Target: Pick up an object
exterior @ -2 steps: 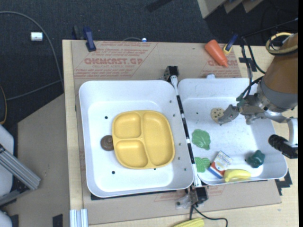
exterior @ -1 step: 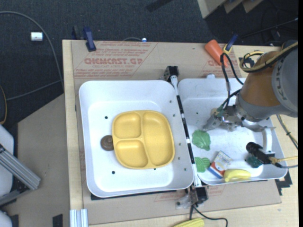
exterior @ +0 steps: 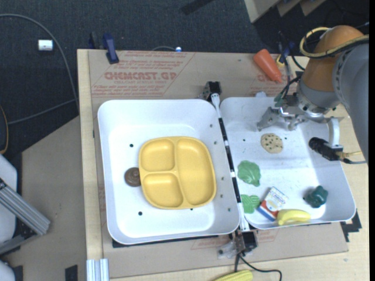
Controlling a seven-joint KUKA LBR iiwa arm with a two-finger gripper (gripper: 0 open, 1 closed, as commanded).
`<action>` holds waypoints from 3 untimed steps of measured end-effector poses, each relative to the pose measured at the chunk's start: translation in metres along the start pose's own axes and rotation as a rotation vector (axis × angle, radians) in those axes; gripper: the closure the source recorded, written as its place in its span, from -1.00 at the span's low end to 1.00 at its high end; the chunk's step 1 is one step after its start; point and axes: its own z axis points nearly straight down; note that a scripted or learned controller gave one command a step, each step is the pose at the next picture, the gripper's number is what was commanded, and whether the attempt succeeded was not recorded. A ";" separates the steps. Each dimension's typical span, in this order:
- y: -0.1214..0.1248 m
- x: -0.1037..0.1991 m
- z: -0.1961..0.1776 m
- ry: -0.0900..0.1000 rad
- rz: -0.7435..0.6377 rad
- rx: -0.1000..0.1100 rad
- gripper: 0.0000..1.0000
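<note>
Speckled tan cookie [exterior: 271, 143] lying flat on the right bin [exterior: 293, 163] floor, toward the far end. Just beyond it, on its far side, gripper [exterior: 280, 117], apart from it. Nearer: green pieces, yellow banana [exterior: 293, 217]. Left bin [exterior: 117, 157] bearing yellow divided plate [exterior: 177, 172].

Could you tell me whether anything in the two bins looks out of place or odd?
One thing: a brown disc in the left bin is partly tucked under the yellow tray's left edge. The right bin's items lie loose but apart, nothing spilled or damaged.
</note>
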 end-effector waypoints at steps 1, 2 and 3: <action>-0.050 0.027 0.001 0.002 0.001 0.003 -1.00; 0.012 -0.006 0.000 0.000 0.000 0.000 -1.00; -0.044 0.015 0.001 0.002 0.001 0.003 -1.00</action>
